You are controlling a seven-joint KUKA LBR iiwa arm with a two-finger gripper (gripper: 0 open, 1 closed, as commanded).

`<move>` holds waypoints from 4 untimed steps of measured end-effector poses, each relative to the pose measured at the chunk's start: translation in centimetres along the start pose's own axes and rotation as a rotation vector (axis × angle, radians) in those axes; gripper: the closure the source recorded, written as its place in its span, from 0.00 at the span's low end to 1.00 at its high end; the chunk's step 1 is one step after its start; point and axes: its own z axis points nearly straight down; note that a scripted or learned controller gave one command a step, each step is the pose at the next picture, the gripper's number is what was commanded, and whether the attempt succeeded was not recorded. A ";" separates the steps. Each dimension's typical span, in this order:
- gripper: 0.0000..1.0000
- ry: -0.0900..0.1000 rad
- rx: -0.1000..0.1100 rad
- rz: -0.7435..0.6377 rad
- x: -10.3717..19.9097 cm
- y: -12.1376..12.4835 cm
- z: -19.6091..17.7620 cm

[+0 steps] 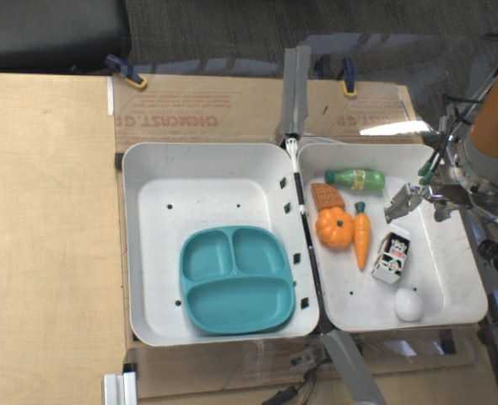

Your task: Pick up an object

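Pincer (418, 199): reaching in from the right over the right bin (464, 310), hanging above bare white floor just right of the carrot and just above the milk carton. Two fingers are showing spread apart, one tip (396, 211) pointing down-left, with nothing sitting between them. Wrist and grey arm with orange band (494, 125) are running off the right edge, so most of the arm is cut off.

Right bin, contents: green bottle (355, 178) lying on its side near the far wall; brown cracker-like block (326, 197) just below it; orange pumpkin (334, 228) touching that block's lower edge; carrot (361, 237) lying lengthwise just beside the pumpkin, green top pointing away; small black-and-white milk carton (392, 257) tilting to the right of the carrot; white ball (408, 305) sitting near the front wall, hard to make out against the white floor.

Left bin (139, 226), contents: teal divided plate (236, 279) with three compartments, lying toward the front right.

Worktop (38, 226): bearing both bins on brown cardboard (198, 112), which is being held by clamps at its far edge.
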 end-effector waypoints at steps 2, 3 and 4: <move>0.00 0.001 0.001 -0.015 2.3 3.7 15.8; 1.00 0.001 0.001 -0.011 2.2 3.7 14.9; 1.00 -0.001 -0.003 0.087 4.9 2.8 3.9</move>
